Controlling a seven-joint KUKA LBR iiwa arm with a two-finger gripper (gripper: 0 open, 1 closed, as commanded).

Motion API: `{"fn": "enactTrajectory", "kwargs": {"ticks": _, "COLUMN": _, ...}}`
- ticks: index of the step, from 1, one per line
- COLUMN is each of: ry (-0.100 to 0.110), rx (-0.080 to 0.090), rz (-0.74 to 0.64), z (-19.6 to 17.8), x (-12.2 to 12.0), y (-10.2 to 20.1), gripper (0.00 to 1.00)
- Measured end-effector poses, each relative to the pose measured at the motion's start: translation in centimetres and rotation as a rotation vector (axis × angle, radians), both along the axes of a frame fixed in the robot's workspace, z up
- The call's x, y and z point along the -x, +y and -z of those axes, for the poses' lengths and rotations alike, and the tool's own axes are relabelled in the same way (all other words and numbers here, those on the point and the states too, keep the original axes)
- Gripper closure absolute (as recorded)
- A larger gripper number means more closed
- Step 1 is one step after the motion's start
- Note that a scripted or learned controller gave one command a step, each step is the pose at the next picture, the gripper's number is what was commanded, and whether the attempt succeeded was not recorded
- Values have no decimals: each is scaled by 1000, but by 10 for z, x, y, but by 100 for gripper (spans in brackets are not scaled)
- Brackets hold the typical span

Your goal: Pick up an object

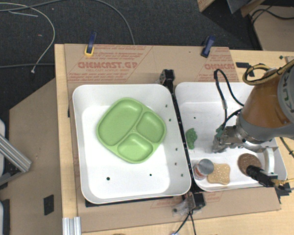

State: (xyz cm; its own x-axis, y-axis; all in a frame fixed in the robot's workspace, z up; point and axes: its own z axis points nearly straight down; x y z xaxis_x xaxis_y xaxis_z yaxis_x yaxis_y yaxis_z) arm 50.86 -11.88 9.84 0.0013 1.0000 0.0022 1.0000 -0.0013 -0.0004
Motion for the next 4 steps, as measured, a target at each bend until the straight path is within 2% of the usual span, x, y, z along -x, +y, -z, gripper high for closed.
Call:
{"fn": "enactTrajectory", "kwargs": {"ticks": 1, "ry": -6, "rx": 4, "rz": 0, "z": -48, "x": 2, "y": -8, "gripper": 100}}
{"fn": "enactTrajectory", "kwargs": {"ticks": 2, "ry": -7, "rx": 3, "rz": -4, "z": -99, "x": -5, "y": 1, "gripper": 100}}
{"fn": "enactTrajectory", "kwargs": {"ticks": 4, "ry": -7, "rx": 4, "rz": -3, "z": -197, "x": -14, "y": -1, "gripper": 100}}
